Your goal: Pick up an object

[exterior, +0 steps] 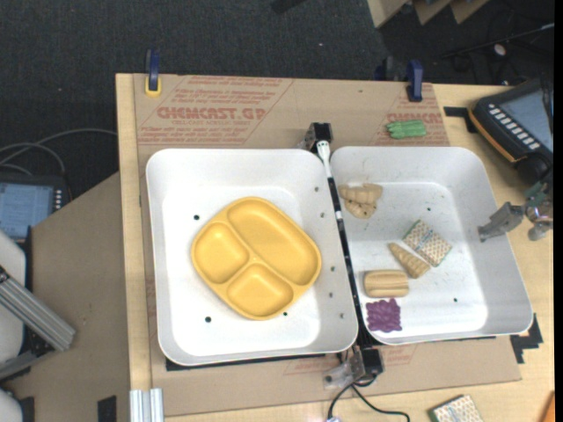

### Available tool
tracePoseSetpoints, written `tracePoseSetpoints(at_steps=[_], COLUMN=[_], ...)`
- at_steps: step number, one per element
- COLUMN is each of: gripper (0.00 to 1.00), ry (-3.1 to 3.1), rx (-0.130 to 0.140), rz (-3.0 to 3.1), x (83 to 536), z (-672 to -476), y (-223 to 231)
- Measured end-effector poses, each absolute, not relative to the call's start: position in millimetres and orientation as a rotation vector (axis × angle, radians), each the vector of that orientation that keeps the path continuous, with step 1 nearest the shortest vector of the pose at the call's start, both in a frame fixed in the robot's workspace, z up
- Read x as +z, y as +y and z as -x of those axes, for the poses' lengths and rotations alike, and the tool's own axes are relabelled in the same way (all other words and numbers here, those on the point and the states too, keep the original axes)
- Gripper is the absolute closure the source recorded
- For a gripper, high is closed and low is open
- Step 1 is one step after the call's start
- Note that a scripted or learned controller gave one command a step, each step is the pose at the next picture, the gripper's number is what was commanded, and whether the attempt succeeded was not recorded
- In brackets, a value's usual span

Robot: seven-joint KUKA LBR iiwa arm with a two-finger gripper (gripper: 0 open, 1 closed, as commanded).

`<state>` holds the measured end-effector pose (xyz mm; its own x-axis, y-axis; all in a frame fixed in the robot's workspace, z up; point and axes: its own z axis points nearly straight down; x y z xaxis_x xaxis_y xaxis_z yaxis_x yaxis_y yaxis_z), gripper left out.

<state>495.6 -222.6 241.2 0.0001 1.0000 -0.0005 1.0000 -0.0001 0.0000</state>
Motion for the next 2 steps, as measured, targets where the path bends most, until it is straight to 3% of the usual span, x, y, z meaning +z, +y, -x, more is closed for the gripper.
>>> tracePoseSetpoints(at_steps=[1,2], gripper=[0.0,0.0], ry=[2.237,2.221], rx=[-0.006,0.014], rz=[-2.228,-2.208], x=[93.2,89.0], z=[-477.2,-547.9], y=[-145.9,-95.2])
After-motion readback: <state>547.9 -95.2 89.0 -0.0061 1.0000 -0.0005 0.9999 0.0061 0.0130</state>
